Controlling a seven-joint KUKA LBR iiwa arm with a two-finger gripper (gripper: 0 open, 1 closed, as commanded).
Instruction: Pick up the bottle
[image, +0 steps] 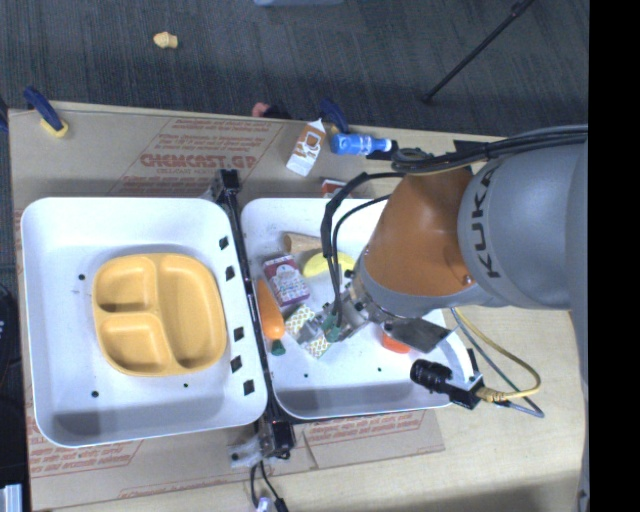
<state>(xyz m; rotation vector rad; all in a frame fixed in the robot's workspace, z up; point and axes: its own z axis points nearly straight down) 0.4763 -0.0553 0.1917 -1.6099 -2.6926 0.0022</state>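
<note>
We count two white bins (40, 300) on the worktop (180, 150). Our fingers (338, 322) hang in the right one; we cannot tell their opening. One blue bottle (352, 145) lies well beyond them, outside it.

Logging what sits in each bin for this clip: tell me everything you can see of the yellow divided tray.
The yellow tray is a rounded, matte, plastic-looking dish with three compartments: two stacked on the view's left, one long one on its right. All three look empty. It lies flat, right side up, near the middle of the left white bin, resting on the bin floor, apart from its walls.
</note>
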